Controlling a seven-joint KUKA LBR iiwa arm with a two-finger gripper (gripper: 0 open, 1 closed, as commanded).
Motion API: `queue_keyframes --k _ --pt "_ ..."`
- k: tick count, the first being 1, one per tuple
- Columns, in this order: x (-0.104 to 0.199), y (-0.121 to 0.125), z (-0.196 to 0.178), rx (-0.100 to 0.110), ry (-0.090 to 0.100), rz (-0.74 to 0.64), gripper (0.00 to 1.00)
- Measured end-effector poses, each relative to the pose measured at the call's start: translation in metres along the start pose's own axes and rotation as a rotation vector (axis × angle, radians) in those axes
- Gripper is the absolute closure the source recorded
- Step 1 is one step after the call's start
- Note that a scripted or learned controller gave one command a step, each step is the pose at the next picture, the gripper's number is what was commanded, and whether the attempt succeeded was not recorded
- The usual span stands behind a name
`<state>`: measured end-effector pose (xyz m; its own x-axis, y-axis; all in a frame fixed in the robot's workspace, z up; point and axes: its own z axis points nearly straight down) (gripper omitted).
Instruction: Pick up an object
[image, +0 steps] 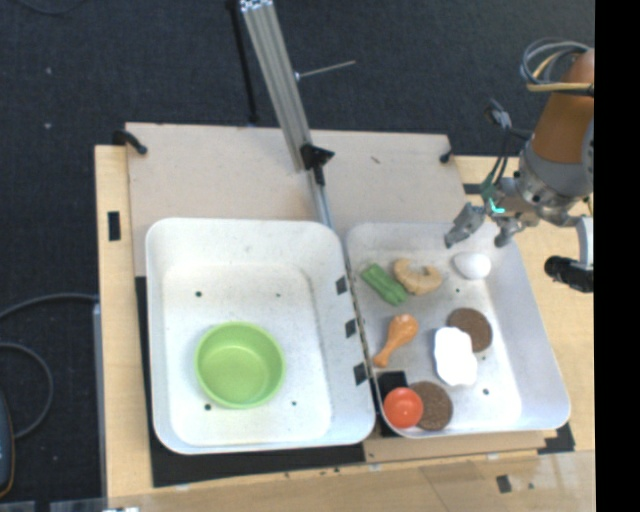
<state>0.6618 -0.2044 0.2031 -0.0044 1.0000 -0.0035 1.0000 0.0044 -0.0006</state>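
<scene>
Light is even and fairly bright, falling from overhead, so shadows are short and soft. The gripper (483, 227) hangs at the upper right, and the white egg-shaped piece (472, 265) just below it is washed out, its surface detail lost to glare. The right bin (540, 370) under the gripper and the left bin (180, 260) well off to its left both read as pale, near-overexposed white with faint shading along their rims. The green bowl (239, 365), far down-left of the gripper, casts a thin shadow inside itself. The dark floor beyond the bench shows grainy noise. Sharpness is modest overall; small edges look soft and slightly pixelated.
</scene>
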Motion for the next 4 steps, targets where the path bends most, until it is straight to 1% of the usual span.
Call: queue_keyframes --k 1,2,3,4 --pt "-0.006 -0.007 0.059 0.003 0.001 0.004 0.00" --pt "-0.008 -0.006 0.078 -0.004 0.000 0.005 0.00" --pt "-0.011 -0.009 0.071 0.014 0.000 0.004 1.00" --pt "-0.022 -0.008 0.014 -0.008 0.001 0.004 1.00"
